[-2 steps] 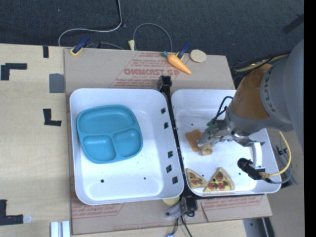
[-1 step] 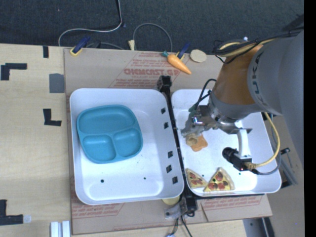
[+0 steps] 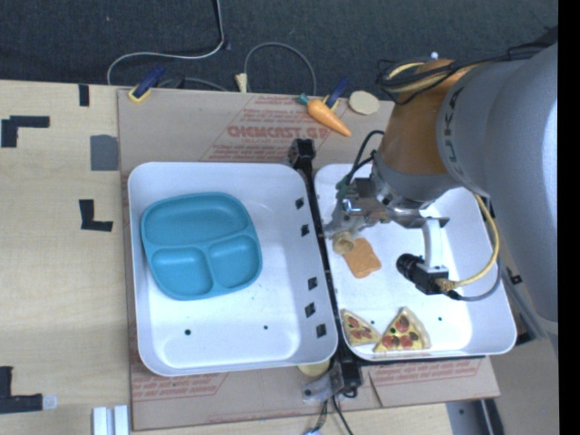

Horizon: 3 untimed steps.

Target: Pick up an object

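The flat tan toast-shaped toy piece (image 3: 362, 258) lies in the right white bin (image 3: 471, 329), near that bin's left wall and towards its far half. Your grey arm with the orange band (image 3: 419, 139) comes in from the right and bends steeply down over the same bin, its wrist hanging above the toast. The jaws (image 3: 345, 231) sit at the toast's upper left end, right at a small pale lump there; you cannot tell whether they are wide or narrow, or whether anything is between them. The toast's long axis runs on a slant, from upper left down to lower right. It looks orange-brown, roughly rectangular, with rounded corners and a smooth face. Two wedge-shaped toy pizza slices (image 3: 388, 331) lie at the near edge of that bin. The left white bin (image 3: 156, 344) holds a blue three-compartment plastic plate (image 3: 199, 244). An orange toy carrot (image 3: 326, 117) rests on the counter beyond the bins.
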Tool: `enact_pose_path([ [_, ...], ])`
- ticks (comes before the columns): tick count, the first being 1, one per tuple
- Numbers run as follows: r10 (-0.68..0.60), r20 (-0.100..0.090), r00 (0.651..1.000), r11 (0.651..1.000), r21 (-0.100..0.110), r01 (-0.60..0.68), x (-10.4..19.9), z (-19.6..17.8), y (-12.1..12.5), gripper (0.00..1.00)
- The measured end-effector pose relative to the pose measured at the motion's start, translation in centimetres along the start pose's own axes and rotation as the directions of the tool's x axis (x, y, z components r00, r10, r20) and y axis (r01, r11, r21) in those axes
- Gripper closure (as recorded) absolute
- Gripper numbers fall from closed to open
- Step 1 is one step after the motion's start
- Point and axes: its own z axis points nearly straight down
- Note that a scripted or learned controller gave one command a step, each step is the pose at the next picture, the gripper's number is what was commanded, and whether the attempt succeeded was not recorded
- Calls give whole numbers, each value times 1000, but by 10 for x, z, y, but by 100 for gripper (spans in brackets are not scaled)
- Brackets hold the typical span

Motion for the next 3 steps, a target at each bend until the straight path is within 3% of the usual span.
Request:
enact_pose_path([
  [1,2,1,1000,1000,1,-2,-1,0,-1,0],
  [2,5,3,1000,1000,1,-5,-37,0,4,0],
  [3,6,5,1000,1000,-4,-6,-83,100,-16,0],
])
